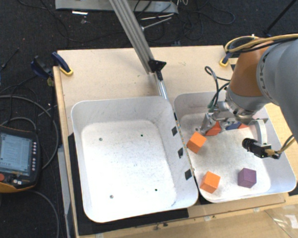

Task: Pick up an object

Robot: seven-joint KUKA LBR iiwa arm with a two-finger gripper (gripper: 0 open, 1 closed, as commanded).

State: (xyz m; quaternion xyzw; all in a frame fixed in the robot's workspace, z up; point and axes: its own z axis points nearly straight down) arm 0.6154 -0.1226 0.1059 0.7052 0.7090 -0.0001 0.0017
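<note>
The arm reaches in over the right bin, its tool low near the bin's far edge. Whether the tool is open or closed cannot be told, nor whether it has anything; a small red-orange piece shows just under it. An orange cube lies just beside the tool, toward the bin's left wall. A second orange cube and a purple cube sit near the near edge, apart from each other. The left bin lies alongside on the counter.
</note>
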